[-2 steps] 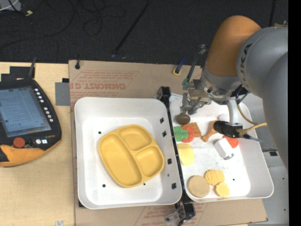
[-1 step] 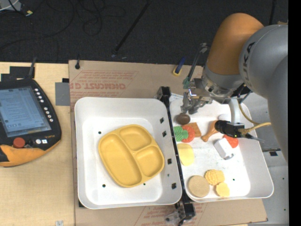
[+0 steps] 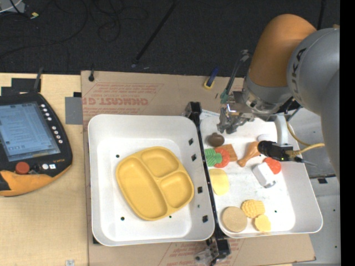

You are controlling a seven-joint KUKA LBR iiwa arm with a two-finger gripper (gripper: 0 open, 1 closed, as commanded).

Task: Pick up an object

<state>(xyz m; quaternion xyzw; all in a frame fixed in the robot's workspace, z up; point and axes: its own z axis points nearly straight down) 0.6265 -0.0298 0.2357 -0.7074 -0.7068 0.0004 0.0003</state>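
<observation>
Closest to the camera, at the front of the right bin [image 3: 310,218], lie a round tan biscuit [image 3: 233,219], a yellow waffle piece [image 3: 253,207] and a small yellow piece [image 3: 263,223], all just beside each other. Behind them, near the left wall of this bin, rests a pale yellow piece [image 3: 218,182]. Further back lie a green toy [image 3: 211,156] and a red-orange toy [image 3: 224,158], which touch each other. To their right are a brown drumstick-shaped toy [image 3: 250,153], a white cylinder [image 3: 264,175] and a red piece [image 3: 273,165]. At the back of the bin sits a small dark brown object [image 3: 216,139].

Just behind this brown object hangs the gripper [image 3: 227,127], pointing down over the back left corner of the right bin. I cannot tell if it is open or closed, and I see nothing held in it.

In the left bin [image 3: 102,148] lies a yellow divided plate [image 3: 154,182]. Both bins stand on a cardboard sheet [image 3: 138,90] on the desk [image 3: 33,215]. At the far left of the desk rests a control tablet [image 3: 28,140].
</observation>
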